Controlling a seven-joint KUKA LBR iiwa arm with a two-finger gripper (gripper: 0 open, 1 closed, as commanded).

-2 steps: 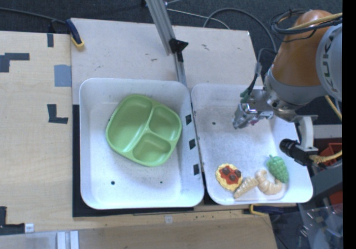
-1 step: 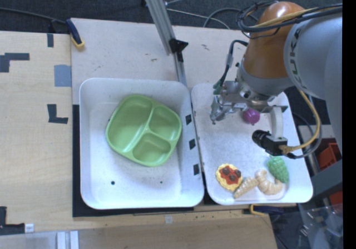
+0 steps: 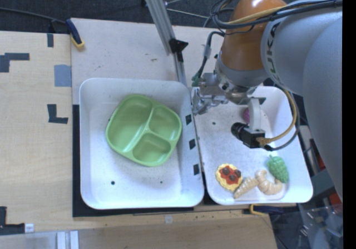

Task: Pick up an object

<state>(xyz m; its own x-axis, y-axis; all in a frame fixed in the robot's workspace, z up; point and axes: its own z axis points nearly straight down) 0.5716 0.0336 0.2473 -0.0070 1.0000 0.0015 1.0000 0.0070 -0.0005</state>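
Observation:
The right bin [image 3: 222, 148] holds a small round pizza toy [image 3: 228, 175], a tan croissant-like toy [image 3: 260, 183] and a green leafy toy [image 3: 278, 168], all near its front edge. A pink object [image 3: 245, 114] peeks out from under the arm's wrist. My gripper [image 3: 200, 101] hangs over the back left corner of the right bin, close to the wall between the two bins. It is well away from the toys at the front. Nothing shows in its grasp.
The left bin [image 3: 94, 181] holds a green divided plate [image 3: 144, 129]. A slanted metal rod [image 3: 158, 14] with a black clamp stands behind the bins. A black fitting with a yellow cable [image 3: 248, 134] hangs from the arm over the right bin.

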